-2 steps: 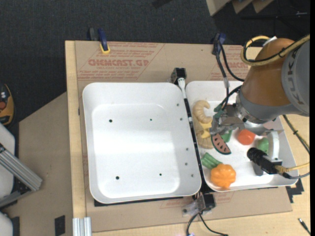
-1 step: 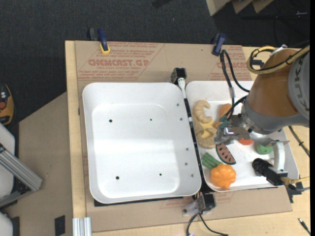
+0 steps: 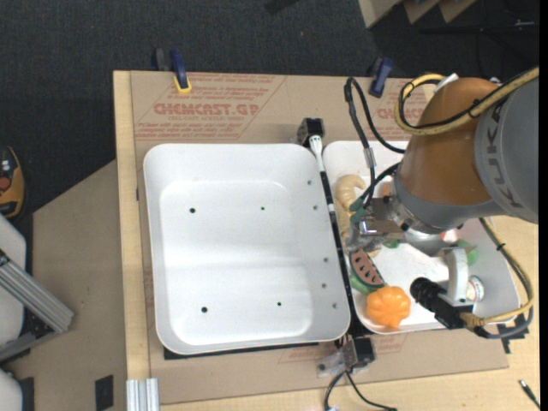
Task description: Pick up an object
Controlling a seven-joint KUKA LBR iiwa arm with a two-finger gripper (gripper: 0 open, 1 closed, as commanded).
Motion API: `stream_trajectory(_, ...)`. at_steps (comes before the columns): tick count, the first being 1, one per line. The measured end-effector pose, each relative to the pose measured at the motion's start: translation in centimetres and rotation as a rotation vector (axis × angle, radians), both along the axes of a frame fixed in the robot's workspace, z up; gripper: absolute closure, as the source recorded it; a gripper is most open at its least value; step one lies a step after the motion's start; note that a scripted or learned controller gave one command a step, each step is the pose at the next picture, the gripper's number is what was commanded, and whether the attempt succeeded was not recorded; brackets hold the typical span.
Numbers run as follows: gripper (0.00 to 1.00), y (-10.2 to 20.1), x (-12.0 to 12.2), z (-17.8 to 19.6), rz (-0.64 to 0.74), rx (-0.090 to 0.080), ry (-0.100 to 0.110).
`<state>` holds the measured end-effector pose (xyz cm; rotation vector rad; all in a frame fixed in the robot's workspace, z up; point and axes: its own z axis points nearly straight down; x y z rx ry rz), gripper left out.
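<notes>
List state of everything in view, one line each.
Large white left bin: sits flat on the bench.
White right bin: holds objects, arm above it.
Round orange fruit-like object: resting in right bin, untouched.
Brown seeded slice: lying in right bin.
Grey gripper: low over right bin.

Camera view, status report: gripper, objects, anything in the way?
Gripper low over right bin, grasp unconfirmed. Orange object, watermelon slice, beige piece lying in that bin. Arm covers much of it.
</notes>
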<state>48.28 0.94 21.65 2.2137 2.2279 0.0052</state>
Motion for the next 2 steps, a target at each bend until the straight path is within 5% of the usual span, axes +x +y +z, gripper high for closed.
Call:
stream_trajectory(1,1.0,4.0,10.2,11.0,0.001,-0.001,-0.017)
stream_trajectory(2,1.0,-8.4,6.1,6.2,-0.019,-0.004,0.01)
